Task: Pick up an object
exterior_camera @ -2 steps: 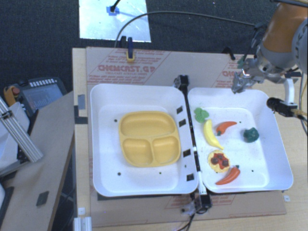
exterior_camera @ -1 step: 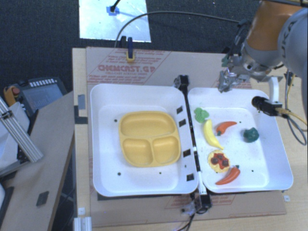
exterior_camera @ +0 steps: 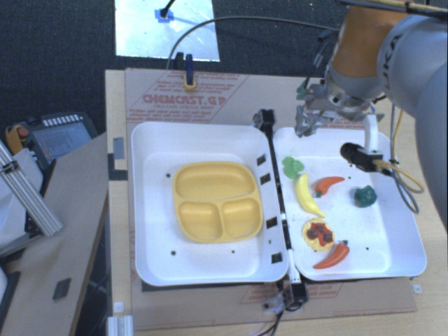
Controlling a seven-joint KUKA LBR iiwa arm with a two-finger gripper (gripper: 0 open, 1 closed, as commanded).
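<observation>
gripper point(exterior_camera: 306, 126) hangs over the right bin point(exterior_camera: 399, 250) rim at about 11 o'clock; can't tell its state from here. nothing visible in it. right bin contents: green leafy toy point(exterior_camera: 292, 166) at 10 o'clock, banana point(exterior_camera: 306, 194) just below it, orange pepper point(exterior_camera: 328, 185) centre, dark green piece point(exterior_camera: 365, 196) at 3, small pizza point(exterior_camera: 318, 234) and red chili point(exterior_camera: 332, 255) at 6. left bin point(exterior_camera: 150, 187) carries a yellow divided tray point(exterior_camera: 215, 201).

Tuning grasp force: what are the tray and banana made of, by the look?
Tray: likely moulded plastic, matte yellow, one smooth piece with rounded compartment walls. Banana: probably toy plastic or rubber, uniform yellow with a slight sheen; hard or soft can't be told.
</observation>
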